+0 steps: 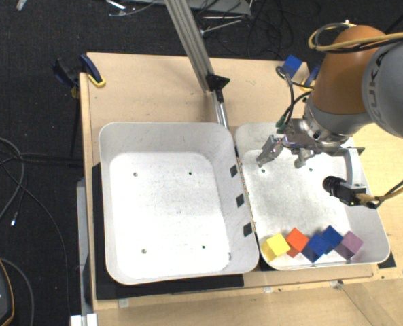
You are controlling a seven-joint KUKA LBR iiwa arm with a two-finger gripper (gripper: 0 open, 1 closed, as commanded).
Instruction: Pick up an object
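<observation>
Along the near wall of the right bin (283, 202) lies a row of blocks: yellow (276, 246), orange (297, 240), blue (322, 243) and purple (349, 244), packed close together. My gripper (281, 159) hangs over the far part of the same bin, well back from the blocks. It is open, its two fingers (264, 157) are spread wide, and nothing is between them. The grey arm with its orange band (344, 73) comes in from the upper right.
The left bin (107, 182) sits beside the right one, with black clips along the shared wall. A slanted metal pole (191, 39) crosses the bench's far side. A small black device (338, 187) on a bracket hangs off the wrist. Clamps (85, 70) sit at the far left corner.
</observation>
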